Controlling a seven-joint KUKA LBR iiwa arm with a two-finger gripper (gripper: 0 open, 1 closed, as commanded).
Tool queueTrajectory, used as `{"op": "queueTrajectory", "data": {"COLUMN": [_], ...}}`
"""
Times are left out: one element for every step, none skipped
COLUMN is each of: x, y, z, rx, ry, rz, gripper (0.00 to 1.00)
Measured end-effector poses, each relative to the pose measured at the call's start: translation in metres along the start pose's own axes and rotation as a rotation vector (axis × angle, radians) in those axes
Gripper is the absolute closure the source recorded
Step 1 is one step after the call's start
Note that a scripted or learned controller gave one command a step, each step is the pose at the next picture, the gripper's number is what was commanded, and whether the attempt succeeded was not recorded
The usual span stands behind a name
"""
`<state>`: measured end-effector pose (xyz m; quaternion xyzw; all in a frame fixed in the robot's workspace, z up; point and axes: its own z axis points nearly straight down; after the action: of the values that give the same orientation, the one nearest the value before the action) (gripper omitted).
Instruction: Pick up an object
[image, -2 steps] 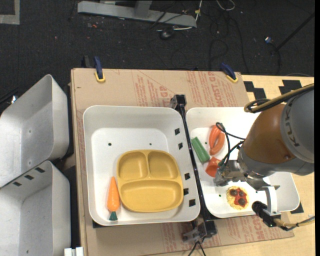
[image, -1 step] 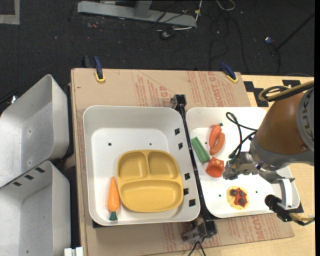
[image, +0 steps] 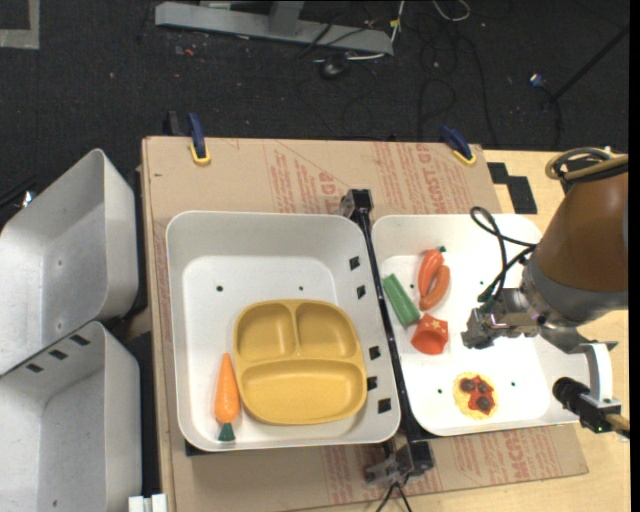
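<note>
Camera view: end effector (image: 487, 326) (beside red piece (image: 431, 335))

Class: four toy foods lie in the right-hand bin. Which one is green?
The long green piece at the right bin's left side, beside the divider. The others are orange-red, red, and yellow with red spots.

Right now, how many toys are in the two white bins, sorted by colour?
Yellow: 2, the divided plate and the small pizza
Orange: 2, the carrot and the orange-red hot dog
Green: 1, the green stick
Red: 1, the red chunk
Total: 6
</note>
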<state>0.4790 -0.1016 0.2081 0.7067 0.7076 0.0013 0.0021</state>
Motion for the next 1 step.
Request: {"op": "queueTrajectory", "data": {"x": [-0.0002], "y": [0.0015], "z": [-0.0245], "rx": [0.001], "ry": [0.000], "rz": [-0.001], "gripper": [1.00]}}
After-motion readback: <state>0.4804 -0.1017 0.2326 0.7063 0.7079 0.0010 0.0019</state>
